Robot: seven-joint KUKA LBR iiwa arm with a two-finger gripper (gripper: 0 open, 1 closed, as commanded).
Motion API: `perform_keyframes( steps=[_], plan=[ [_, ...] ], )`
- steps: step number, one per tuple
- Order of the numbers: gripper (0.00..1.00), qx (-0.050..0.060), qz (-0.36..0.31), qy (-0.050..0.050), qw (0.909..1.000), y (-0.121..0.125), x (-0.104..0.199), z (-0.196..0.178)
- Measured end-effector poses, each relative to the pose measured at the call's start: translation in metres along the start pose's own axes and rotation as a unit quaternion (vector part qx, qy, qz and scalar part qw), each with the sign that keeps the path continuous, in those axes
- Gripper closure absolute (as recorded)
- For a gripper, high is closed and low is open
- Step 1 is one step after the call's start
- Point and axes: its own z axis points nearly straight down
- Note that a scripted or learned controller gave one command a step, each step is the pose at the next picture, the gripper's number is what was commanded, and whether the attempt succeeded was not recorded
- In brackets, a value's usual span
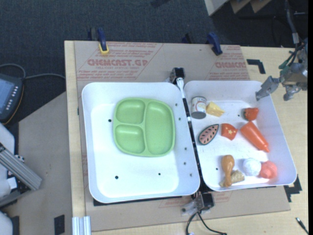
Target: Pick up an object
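The right bin [288, 151] holds several toy foods: a small tin can [198, 106], a yellow cheese wedge [214, 109], a watermelon slice [209, 134], a red pepper piece [228, 130], a strawberry [251, 113], an orange carrot [254, 136], a chicken drumstick [227, 168], a white ball-like item [251, 166] and a pink item [268, 170]. My gripper [278, 90] hangs over the bin's far right corner, above and to the right of the strawberry. It is open, with nothing between its fingers.
A green divided plate [145, 127] lies in the left bin [98, 170]. Blue clamps [213, 42] hold the brown board at the back edge. A grey bracket [19, 168] stands at the far left, off the bench.
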Motion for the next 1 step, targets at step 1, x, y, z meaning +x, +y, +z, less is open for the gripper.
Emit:
perform_keyframes(
  steps=[1],
  plan=[
    [0.0, -0.007, -0.002, -0.002, 1.0, 0.0024, 0.001, -0.0083]
  ],
)
